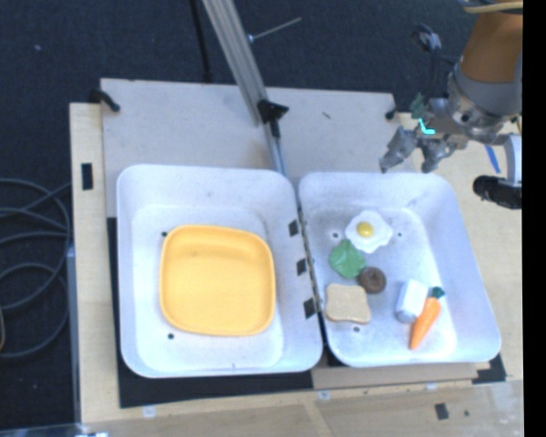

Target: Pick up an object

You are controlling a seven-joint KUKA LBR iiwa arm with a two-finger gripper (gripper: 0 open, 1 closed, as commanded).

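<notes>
The claw [411,155] hangs over the right bin's [464,208] far rim, its 2 fingers spread apart, holding nothing. The carrot [422,321] lies near the bin's front right; likely light, stiff and smooth, best pinched across its middle.

Parts being cut off or left unclear

The arm [491,39] is being cropped by the top edge; the desk [255,417] is being cut by the bottom edge; the small white object [408,300] beside the carrot [424,320] is being rendered too small to identify.

Plate [217,279] in left bin [136,198]; toy foods [367,231] in right bin [464,235]
</notes>
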